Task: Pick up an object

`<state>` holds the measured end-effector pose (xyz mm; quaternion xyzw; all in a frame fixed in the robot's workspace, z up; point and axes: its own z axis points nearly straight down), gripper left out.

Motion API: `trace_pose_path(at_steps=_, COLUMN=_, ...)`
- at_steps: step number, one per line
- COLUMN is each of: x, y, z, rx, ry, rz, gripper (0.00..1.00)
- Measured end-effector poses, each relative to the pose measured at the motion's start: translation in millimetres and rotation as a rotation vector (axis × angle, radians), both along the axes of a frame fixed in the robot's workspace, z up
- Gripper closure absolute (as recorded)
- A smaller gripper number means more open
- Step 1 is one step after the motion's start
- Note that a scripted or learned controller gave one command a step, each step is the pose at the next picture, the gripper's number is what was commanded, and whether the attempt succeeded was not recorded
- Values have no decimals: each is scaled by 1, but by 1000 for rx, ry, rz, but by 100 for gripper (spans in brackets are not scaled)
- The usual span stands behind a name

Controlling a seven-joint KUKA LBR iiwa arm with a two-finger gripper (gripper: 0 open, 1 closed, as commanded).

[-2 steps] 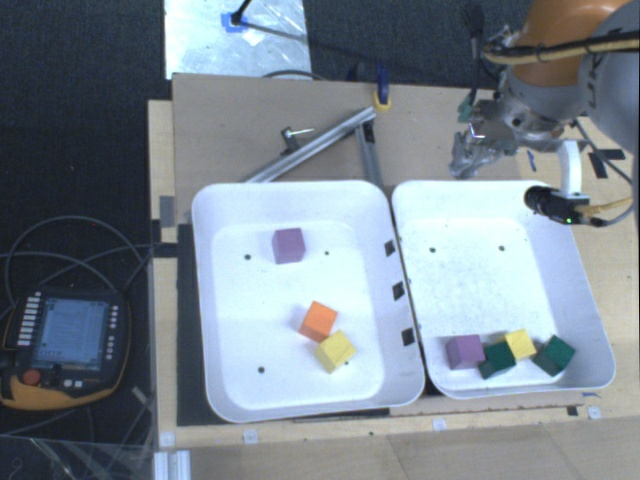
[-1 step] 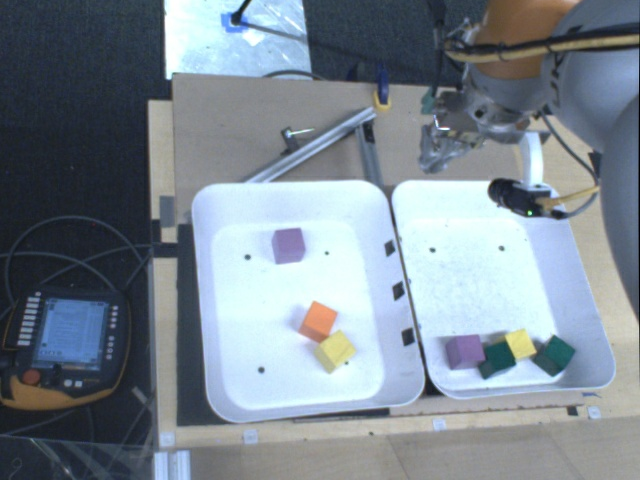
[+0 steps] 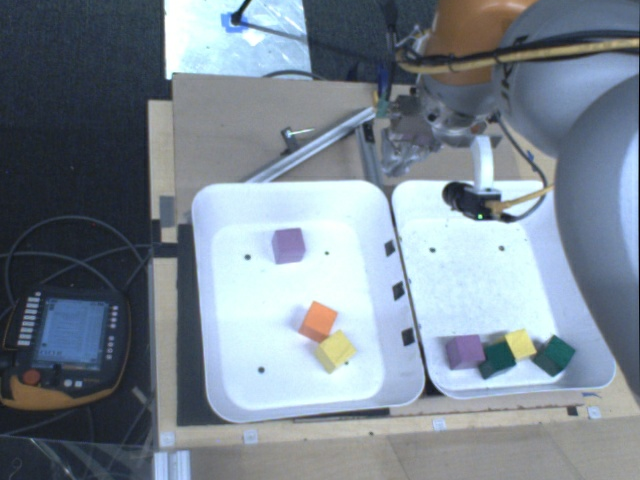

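Purple block (image 3: 288, 245) sits in the left bin (image 3: 215, 268), far side, apart from the orange block (image 3: 318, 320) and yellow block (image 3: 336, 351). It lies left and nearward of the pincer (image 3: 400, 153), which hangs above the bins' far edge; whether it's open, I cannot tell.

The tool (image 3: 400, 158) is blurred, perhaps empty, and the arm (image 3: 580, 118) runs off the right edge.
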<state>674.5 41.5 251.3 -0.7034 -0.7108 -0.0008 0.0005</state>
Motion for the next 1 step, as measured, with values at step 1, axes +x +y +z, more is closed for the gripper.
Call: trace_pose_path(at_steps=1, x=-2, y=55, z=5, rx=1, ry=-2, rz=1, gripper=100)
